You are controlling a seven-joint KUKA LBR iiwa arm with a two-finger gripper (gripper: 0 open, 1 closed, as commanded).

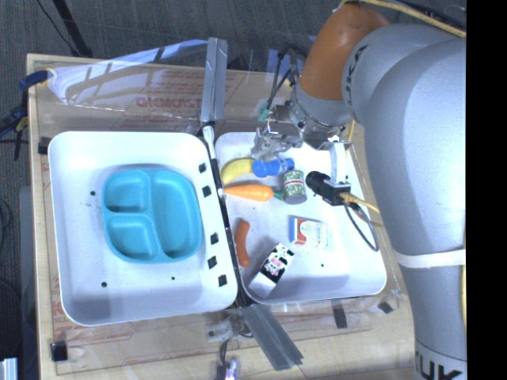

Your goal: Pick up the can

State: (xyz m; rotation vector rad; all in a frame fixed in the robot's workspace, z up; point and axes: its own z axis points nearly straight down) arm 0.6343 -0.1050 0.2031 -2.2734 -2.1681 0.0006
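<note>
— Fingers (273, 145)? 
— Over right bin's (360, 271) far end; spread impossible to judge. 
— Can (294, 185)? 
— Just below, upright, beside blue object (269, 167), banana (235, 169), carrot (252, 192). 
— Beyond? 
— Sausage (242, 241), two cartons; blue tray (150, 214) in left bin, wooden worktop (119, 339).

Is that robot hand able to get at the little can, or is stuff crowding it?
Probably yes. The hand hangs just above and left of the can, whose top is uncovered. A blue object and the carrot sit close beside it, so it's tight.
</note>
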